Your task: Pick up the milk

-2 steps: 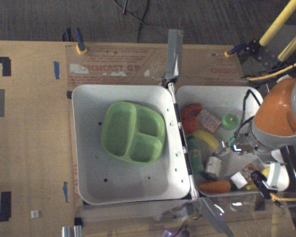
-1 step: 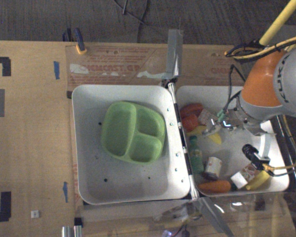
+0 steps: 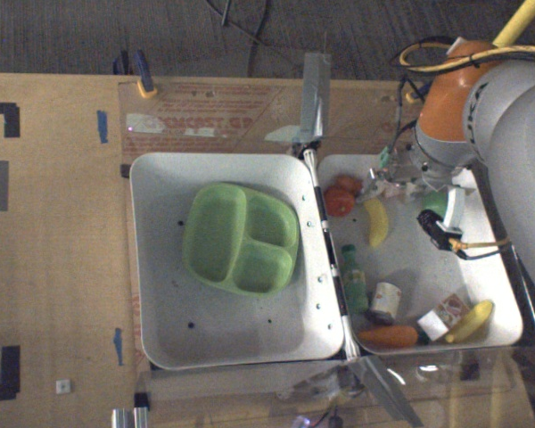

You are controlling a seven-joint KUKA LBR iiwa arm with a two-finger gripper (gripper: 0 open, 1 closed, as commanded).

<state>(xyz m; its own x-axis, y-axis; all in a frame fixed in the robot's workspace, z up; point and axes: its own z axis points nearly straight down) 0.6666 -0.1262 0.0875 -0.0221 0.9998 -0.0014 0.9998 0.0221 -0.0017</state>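
Arm: grey, orange band above the wrist, reaching in from the right over the far right part of the right bin (image 3: 508, 324)
Gripper (image 3: 401, 178): low over the far edge of the right bin, just beside the tomato; it cannot be told how wide it stands or whether it has hold of anything
Milk (image 3: 448, 316): small carton lying near the right bin's near right corner, touching the banana there, well apart from the gripper
Near edge of right bin: carrot (image 3: 389, 335) lying along it, next to the milk; yellow banana (image 3: 473, 321) in the corner
Middle of right bin: small can (image 3: 385, 300), tipped, just above the carrot
Left wall of right bin: green bottle (image 3: 352, 279) lying alongside it
Far part of right bin: red tomato (image 3: 340, 200) near the far left corner, a second yellow banana (image 3: 377, 222) just beside it
Left bin (image 3: 160, 328): green divided plate (image 3: 242, 237) resting at its middle, slightly tilted
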